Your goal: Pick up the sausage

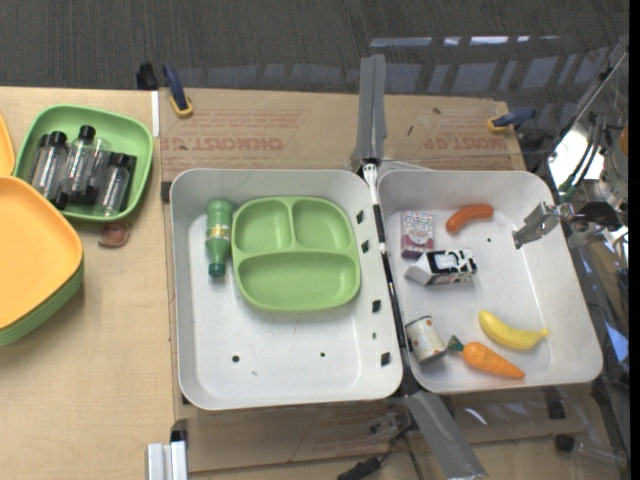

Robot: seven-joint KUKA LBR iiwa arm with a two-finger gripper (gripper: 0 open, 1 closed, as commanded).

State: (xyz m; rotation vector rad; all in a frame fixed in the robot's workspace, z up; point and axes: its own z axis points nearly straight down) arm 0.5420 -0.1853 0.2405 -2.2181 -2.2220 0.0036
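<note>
— Camera view: where's the sausage (469, 217)?
— Behind the milk carton (441, 267), lying free, so nothing blocks a grab.
— And the claw (535, 226)?
— Right of the carton; open or closed, can't tell.

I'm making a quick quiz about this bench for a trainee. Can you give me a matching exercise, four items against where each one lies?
Items:
1. orange-red sausage
2. yellow banana
3. green plastic bottle
4. green divided plate

Places:
A. middle of the left bin
B. right bin, far side
C. left bin, beside the plate's left edge
D. right bin, near side, above the carrot

Pairs: 1-B, 2-D, 3-C, 4-A
</note>
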